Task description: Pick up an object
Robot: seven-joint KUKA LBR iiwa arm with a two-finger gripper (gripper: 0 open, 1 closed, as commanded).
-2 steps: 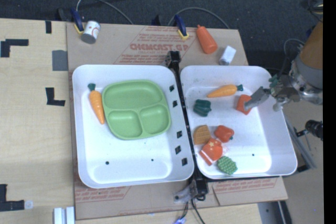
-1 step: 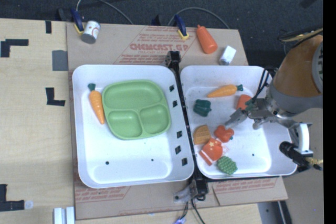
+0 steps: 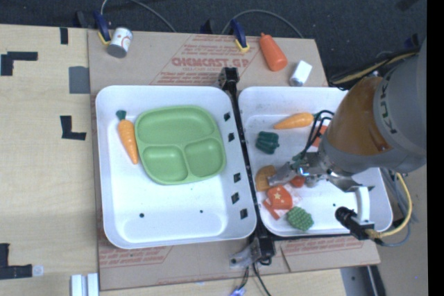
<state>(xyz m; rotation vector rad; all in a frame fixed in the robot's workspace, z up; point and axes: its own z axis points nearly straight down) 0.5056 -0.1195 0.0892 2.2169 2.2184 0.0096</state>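
My gripper [image 3: 297, 173] hangs low over the middle of the right bin [image 3: 361, 208], with the grey arm and its orange band coming in from the right. Just below and left of it lie a red toy [image 3: 279, 198] and an orange-brown piece [image 3: 263, 178]. A green knobbly toy [image 3: 300, 218] sits near the bin's front edge. Farther back are a dark green pepper [image 3: 267, 142] and an orange carrot [image 3: 294, 121]. I see nothing clearly held between the fingers.
The left bin [image 3: 114, 218] holds a green divided plate [image 3: 182, 143] and a carrot [image 3: 127, 138] beside its left rim. On the cardboard behind the bins lie an orange bottle [image 3: 272, 52], a white block [image 3: 300, 72] and a small can [image 3: 119, 41].
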